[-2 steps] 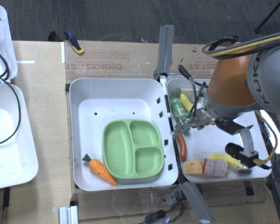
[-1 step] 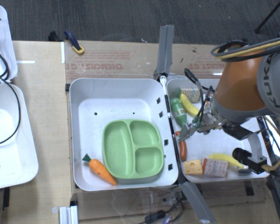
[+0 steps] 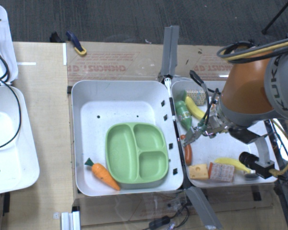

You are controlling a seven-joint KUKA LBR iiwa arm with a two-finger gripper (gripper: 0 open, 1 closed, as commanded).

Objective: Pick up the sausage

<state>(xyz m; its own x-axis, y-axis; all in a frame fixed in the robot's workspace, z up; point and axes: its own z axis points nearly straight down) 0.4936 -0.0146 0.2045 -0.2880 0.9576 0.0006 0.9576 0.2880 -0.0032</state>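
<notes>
The sausage [image 3: 187, 153] is a short red-orange link lying on the floor of the right bin [image 3: 259, 183], close against its left wall. My gripper [image 3: 195, 132] hangs over that bin's left part, just beyond the sausage's far end and slightly to its right. Its dark fingers [image 3: 188, 137] stand open with nothing between them. The grey arm with its orange band [image 3: 247, 87] reaches in from the right and hides the middle of the bin.
In the right bin lie a green bottle [image 3: 183, 113], a banana [image 3: 195, 108], a speckled block [image 3: 196, 97], a cheese wedge [image 3: 198, 171], a reddish block [image 3: 222, 172] and a second banana [image 3: 233, 163]. The left bin [image 3: 81, 128] holds a green divided plate [image 3: 137, 152] and a carrot [image 3: 103, 175].
</notes>
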